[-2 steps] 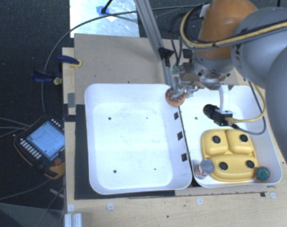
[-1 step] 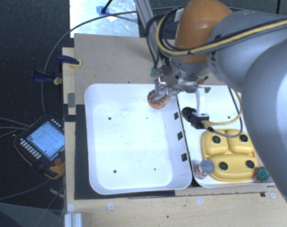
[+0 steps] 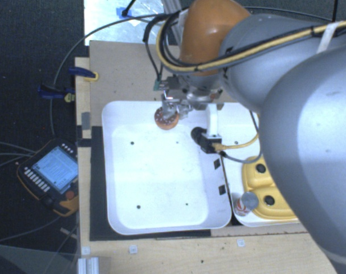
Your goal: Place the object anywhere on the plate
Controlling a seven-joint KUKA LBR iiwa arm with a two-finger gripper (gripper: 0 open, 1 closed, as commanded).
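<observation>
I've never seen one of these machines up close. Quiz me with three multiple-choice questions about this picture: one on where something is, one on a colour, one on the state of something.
1. Where is the small round brownish object?
A. At the far edge of the left bin
B. In the near corner of the left bin
C. On the bench outside both bins

2. What colour is the large molded item in the right bin?
A. Blue
B. Yellow
C. Green

3. What is the state of the handheld screen device left of the bench?
A. Screen dark
B. Screen lit
C. Covered by a cloth

Answers:
1. A, it sits right under the gripper at the bin's far edge.
2. B, its surface is plainly yellow.
3. B, its screen glows light blue.
</observation>
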